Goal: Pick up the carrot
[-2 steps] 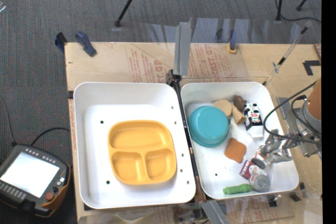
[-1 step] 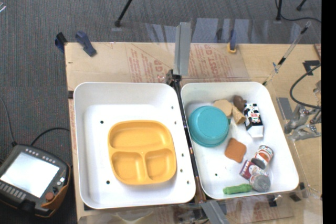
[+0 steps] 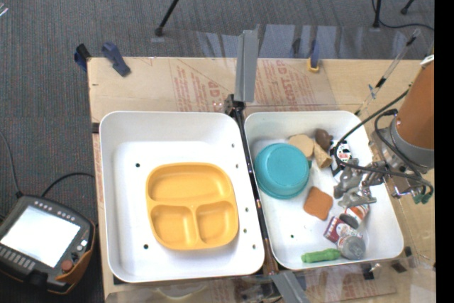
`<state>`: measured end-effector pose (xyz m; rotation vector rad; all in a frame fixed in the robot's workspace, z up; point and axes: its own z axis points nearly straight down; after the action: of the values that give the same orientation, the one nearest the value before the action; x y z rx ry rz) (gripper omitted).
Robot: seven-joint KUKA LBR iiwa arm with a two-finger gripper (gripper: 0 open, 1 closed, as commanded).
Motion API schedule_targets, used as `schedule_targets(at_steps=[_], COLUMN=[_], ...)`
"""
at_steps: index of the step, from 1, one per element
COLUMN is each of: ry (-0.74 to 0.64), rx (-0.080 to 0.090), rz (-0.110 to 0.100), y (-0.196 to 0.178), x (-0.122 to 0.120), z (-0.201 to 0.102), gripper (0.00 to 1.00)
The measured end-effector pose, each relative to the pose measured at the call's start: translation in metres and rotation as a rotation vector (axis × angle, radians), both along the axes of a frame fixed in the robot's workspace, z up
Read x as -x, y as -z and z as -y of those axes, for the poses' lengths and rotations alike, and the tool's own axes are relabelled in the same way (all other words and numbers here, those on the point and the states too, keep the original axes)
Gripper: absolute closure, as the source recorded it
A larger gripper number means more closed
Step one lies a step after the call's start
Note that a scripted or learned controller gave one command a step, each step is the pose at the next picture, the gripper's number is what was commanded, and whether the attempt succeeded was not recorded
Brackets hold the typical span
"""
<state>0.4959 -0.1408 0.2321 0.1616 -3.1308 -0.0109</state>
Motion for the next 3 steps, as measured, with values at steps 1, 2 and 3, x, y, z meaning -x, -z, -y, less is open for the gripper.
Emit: schedule_targets(at_steps=[1,2,3], ry=[-0.044,-0.084,-0.038], rx=[0.000,0.008,0.004], rz=[-0.006,0.016,0.009], y=[0.095,0.017,0.025], x=[-0.015,-0.019,-0.036], z=[0.066,0.070,0.071], gripper=[1.00,1.00,1.00])
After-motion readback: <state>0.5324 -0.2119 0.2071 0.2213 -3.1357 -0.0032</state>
